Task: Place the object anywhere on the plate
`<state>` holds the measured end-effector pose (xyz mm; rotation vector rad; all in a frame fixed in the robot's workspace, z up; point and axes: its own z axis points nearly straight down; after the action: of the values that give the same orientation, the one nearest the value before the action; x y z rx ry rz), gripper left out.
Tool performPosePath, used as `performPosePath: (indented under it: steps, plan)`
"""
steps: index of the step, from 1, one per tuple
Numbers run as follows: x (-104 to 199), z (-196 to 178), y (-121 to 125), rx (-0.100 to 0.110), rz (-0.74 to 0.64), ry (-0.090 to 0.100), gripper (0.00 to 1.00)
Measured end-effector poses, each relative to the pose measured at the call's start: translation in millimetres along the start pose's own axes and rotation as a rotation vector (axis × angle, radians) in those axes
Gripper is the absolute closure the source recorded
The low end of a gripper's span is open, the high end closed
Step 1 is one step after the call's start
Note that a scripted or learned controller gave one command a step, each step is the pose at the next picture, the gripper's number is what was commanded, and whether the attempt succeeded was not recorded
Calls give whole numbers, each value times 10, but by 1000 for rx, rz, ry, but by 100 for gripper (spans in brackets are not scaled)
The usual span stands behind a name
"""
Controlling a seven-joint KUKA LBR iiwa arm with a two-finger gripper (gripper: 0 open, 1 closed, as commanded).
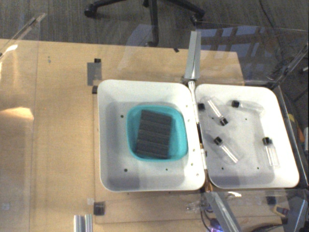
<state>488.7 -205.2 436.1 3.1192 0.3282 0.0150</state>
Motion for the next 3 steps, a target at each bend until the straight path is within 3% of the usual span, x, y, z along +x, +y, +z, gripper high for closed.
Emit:
performPosePath:
  steps: [1, 2, 3]
  plan:
    - [-3, -1, 3, -1, 1, -1, 0]
    - [270, 1, 61, -1, 0, -1, 0]
    - [100, 3, 25, 1, 4, -2, 0]
